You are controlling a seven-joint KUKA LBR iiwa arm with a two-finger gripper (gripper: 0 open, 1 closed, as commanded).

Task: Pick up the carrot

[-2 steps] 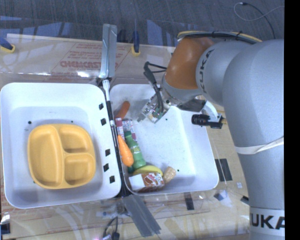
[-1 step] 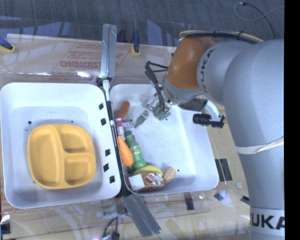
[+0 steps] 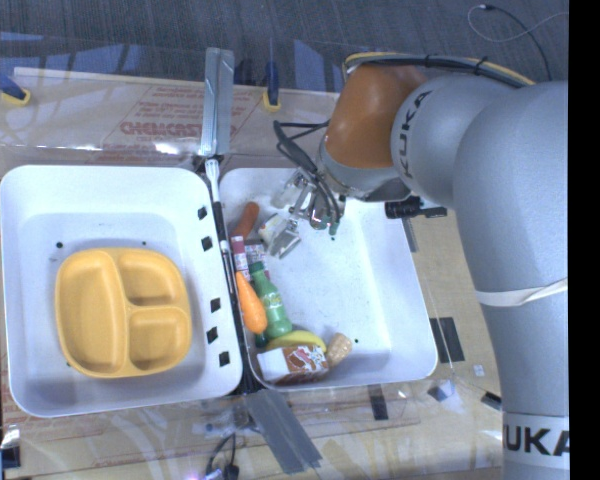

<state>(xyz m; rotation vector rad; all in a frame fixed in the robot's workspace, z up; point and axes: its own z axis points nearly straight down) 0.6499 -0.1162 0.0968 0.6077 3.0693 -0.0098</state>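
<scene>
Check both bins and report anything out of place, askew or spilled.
Nothing is spilled or damaged. The food items are crowded against the left wall of the right bin: the carrot lies beside the green bottle, with the banana below them. The yellow tray sits flat in the left bin.

Big grey arm with black KUKA lettering, an orange band above the wrist, black cables looping beside it.

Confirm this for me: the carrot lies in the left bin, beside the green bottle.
Wrong bin. The camera view shows the carrot in the right bin, against its left wall, beside the green bottle. The left bin holds the yellow divided tray.
</scene>
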